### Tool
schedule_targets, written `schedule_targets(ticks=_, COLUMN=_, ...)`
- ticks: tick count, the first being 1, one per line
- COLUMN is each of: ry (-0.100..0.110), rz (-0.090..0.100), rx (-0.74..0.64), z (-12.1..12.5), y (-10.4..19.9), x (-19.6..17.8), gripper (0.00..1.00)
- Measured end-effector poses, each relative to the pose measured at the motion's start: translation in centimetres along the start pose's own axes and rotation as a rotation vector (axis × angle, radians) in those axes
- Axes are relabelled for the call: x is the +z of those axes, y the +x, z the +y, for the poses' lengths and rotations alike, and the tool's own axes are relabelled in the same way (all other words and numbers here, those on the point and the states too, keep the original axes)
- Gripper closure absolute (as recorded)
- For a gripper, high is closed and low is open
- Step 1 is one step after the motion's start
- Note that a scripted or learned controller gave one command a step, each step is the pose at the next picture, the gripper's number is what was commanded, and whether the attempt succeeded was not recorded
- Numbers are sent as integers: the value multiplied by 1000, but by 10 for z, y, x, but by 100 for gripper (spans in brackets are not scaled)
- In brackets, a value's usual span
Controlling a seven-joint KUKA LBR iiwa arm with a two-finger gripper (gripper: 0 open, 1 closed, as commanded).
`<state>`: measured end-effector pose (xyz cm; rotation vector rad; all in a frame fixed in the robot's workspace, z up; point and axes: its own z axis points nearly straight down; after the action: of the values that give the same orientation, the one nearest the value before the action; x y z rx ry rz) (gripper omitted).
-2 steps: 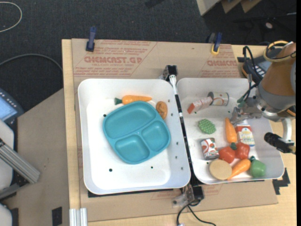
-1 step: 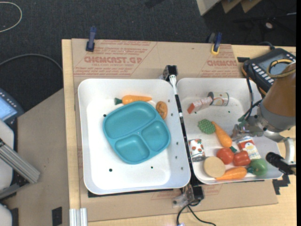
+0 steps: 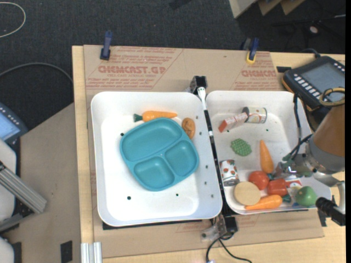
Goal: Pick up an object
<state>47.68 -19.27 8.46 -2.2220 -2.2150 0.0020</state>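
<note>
Setting: Two shallow white bins sit side by side on a brown board, the left bin [image 3: 104, 147] at frame centre-left, the right bin [image 3: 285, 106] at centre-right.

Arm: The grey arm with its orange band [image 3: 334, 138] enters from the right edge and hangs over the lower right of the right bin.

Gripper: The gripper [image 3: 289, 169] sits low among the toy food near the tomato; whether its tips are apart or together I cannot tell, and nothing is seen held.

Likely target: A red tomato [image 3: 259, 178] and a second red piece [image 3: 278, 186] lie just beside the gripper, lower right of the right bin. Both look like light, smooth, hard plastic; round and glossy, so apt to slip. A hold across the widest middle seems safest.

Neighbours: A tan disc [image 3: 247, 193], a carrot [image 3: 266, 203] along the bin's lower rim, an upright orange carrot [image 3: 266, 156] and a green apple [image 3: 307, 196] crowd the same corner, touching or nearly so.

Further up: A flat, bumpy green leaf [image 3: 240, 146], a small printed can [image 3: 228, 171] and a pale tube [image 3: 241, 116] with a red end.

Left bin: A turquoise three-part plate [image 3: 159, 153], smooth and rigid; above it a carrot with a green top [image 3: 157, 115] and a brown oval [image 3: 188, 126] at the plate's upper right edge.

Risk: In my judgement the crowding may make a clean single grab difficult.
</note>
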Motion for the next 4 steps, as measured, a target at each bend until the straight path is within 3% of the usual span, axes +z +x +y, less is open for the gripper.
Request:
schedule_targets(ticks=1, ry=-7, rz=-6, rx=-1, z=11, y=-33, x=0, gripper=100)
schedule_targets(ticks=2, ry=-9, rz=-5, rx=-1, z=12, y=-31, x=-11, gripper=100)
schedule_targets(ticks=3, ry=-9, rz=-4, rx=-7, z=68, y=-30, x=0, gripper=100)
schedule_targets(ticks=4, ry=-12, rz=-2, rx=-8, z=3, y=35, x=-134, gripper=100)
